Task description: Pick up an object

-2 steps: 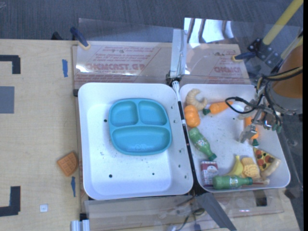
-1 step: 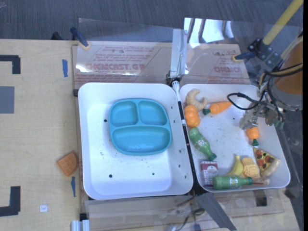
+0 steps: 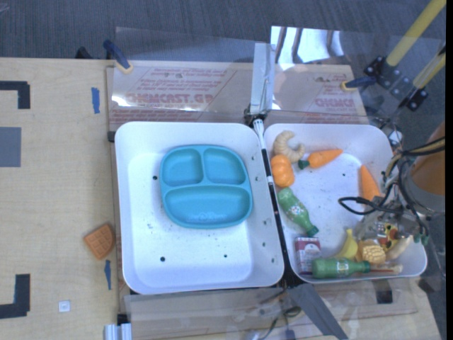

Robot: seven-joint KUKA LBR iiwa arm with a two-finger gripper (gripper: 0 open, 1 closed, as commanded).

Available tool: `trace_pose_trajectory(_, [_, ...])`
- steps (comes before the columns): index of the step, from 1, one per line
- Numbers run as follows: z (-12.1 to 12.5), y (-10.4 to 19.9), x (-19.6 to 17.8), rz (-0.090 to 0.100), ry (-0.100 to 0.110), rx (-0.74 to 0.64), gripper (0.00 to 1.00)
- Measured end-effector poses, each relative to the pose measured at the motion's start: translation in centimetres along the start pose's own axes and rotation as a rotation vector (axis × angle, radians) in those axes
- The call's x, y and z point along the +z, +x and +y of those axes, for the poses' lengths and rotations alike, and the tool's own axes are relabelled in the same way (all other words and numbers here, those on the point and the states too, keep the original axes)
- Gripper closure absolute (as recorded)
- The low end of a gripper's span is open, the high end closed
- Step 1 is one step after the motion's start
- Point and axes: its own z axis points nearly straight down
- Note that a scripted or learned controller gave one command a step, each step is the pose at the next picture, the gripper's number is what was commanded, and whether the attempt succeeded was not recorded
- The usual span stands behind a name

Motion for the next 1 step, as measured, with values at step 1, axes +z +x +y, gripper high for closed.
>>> trace_pose_trajectory(1, [0.03, -0.09, 0.05, -0.003, 0.0, 0.0, 0.0])
